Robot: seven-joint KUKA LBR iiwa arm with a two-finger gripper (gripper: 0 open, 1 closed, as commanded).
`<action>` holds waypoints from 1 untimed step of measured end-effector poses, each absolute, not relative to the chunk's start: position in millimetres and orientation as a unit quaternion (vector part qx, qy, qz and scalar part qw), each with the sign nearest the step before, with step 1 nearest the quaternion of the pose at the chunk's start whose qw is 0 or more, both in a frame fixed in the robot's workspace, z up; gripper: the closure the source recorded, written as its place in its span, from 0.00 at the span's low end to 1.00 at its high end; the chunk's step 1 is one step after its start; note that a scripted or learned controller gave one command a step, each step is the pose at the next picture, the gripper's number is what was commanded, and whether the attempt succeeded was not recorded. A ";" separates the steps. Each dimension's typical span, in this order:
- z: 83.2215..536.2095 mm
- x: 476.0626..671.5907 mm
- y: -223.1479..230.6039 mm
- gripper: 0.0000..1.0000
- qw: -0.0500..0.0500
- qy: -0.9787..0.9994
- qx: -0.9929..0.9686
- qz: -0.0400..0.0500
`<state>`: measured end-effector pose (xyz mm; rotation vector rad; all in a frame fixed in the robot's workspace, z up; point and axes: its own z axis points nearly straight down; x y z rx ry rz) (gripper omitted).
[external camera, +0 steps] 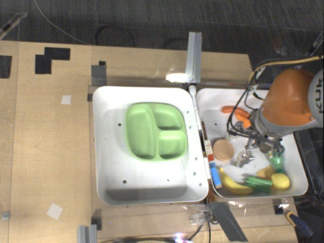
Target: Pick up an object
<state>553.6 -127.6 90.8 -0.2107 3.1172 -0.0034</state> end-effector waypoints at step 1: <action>88.8 625.8 -137.7 0.00 0.007 0.978 -0.209 -0.002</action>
